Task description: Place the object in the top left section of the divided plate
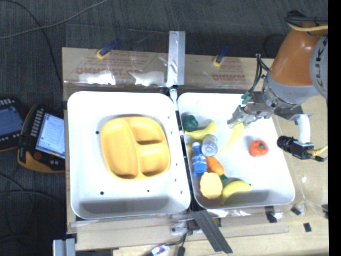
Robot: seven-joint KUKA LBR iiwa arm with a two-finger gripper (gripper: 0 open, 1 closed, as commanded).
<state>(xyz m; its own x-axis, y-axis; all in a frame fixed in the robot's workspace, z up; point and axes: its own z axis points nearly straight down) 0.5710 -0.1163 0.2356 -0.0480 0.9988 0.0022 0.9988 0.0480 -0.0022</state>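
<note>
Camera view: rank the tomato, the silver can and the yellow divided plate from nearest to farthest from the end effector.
From the end effector:
1. Tomato, right bin, just below it.
2. Silver can, right bin, toward the divider.
3. Yellow divided plate, left bin, across the divider.

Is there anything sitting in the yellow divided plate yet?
No, the yellow divided plate in the left bin has bare sections, and the tomato lies in the right bin.

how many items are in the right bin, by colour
yellow: 4 (banana, banana, banana, lemon-like piece)
orange or red: 2 (tomato, carrot)
green: 1 (green item)
silver: 1 (can)
blue: 1 (bottle)
total: 9
</note>
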